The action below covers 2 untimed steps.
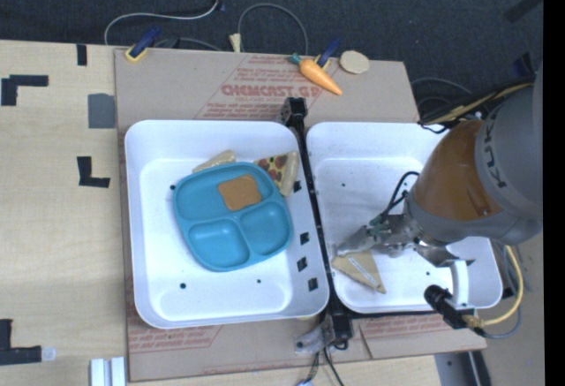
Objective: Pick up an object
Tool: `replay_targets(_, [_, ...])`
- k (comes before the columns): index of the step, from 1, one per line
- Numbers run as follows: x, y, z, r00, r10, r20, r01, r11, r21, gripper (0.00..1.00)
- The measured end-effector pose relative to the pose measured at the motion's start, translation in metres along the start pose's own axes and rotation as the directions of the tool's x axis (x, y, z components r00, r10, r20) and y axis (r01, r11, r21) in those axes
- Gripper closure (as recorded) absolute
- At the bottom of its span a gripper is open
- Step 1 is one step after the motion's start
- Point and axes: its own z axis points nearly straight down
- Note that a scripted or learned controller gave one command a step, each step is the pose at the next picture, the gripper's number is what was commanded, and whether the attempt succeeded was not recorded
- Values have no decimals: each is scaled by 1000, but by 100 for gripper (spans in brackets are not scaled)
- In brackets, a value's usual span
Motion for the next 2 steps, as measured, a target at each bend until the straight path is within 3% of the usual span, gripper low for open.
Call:
replay_targets(1, [2, 5, -17, 1000, -7, -5, 7, 1000, -7, 100])
replay_targets(2, [-4, 138, -70, 1000, -11, 4, 11, 1000, -2, 100])
